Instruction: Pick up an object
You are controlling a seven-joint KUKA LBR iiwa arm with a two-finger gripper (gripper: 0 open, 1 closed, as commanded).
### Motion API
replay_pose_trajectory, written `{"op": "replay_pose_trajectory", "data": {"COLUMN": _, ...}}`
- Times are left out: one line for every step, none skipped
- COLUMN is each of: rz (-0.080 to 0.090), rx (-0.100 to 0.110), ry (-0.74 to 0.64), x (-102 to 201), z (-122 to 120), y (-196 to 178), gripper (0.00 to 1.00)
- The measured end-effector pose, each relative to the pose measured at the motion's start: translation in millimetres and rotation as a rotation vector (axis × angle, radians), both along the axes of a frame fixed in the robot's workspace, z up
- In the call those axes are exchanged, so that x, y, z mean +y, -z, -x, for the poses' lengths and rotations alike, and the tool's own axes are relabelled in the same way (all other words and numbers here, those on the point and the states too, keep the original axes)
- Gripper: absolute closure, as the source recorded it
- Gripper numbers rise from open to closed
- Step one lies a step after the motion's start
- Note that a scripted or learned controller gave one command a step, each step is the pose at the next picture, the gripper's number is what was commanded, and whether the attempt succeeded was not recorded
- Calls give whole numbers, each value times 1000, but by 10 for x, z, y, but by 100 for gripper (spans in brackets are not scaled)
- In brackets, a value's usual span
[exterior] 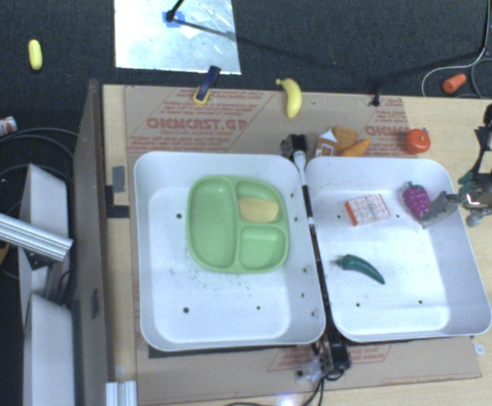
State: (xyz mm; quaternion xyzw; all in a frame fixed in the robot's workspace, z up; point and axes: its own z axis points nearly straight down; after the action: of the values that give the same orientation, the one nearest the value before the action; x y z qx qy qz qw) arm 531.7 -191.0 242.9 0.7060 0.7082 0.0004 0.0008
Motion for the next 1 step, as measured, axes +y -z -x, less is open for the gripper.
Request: {"op": "replay_pose_trajectory", "data": {"rz": 1, "rx": -1, "ry": -4, "x": -153, "z": -688, "y": 769, "gripper": 0}}
